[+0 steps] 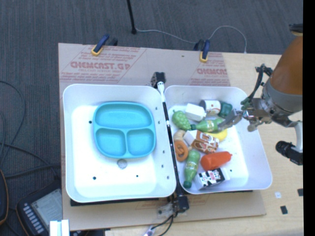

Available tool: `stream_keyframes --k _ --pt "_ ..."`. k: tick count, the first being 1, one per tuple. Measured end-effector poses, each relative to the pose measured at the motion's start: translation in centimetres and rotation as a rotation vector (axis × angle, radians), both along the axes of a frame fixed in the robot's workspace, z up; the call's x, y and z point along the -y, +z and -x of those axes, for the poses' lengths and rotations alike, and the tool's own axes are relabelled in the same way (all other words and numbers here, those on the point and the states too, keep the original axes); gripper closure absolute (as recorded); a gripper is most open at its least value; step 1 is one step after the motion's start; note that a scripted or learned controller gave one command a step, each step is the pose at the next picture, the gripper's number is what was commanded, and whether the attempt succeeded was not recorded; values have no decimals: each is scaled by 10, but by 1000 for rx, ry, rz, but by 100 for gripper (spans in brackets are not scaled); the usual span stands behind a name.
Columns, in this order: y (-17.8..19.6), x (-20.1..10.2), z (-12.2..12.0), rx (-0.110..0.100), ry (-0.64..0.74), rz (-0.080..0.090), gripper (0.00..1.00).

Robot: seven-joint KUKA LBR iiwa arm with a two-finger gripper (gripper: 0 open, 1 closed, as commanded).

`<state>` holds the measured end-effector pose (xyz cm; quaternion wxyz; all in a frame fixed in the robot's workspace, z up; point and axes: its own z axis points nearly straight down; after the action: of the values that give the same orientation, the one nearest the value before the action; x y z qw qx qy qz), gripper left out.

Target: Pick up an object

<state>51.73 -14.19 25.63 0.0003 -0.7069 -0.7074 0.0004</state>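
Toys (203, 140) heaped in right bin (256, 173); blue tray (124, 130) in left bin (78, 181).

A blue tray (124, 136) lay in the left bin (74, 181); two clamps (100, 44) pinned the cardboard sheet (74, 63).

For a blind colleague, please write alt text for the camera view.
The robot's claw hangs over the upper right of the right bin, which holds a heap of toy food. The left bin holds a blue divided tray.
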Motion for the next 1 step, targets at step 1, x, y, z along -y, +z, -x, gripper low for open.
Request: stream_keyframes --k 1 --pt "-145 26 34 -1 -1 -1 0"
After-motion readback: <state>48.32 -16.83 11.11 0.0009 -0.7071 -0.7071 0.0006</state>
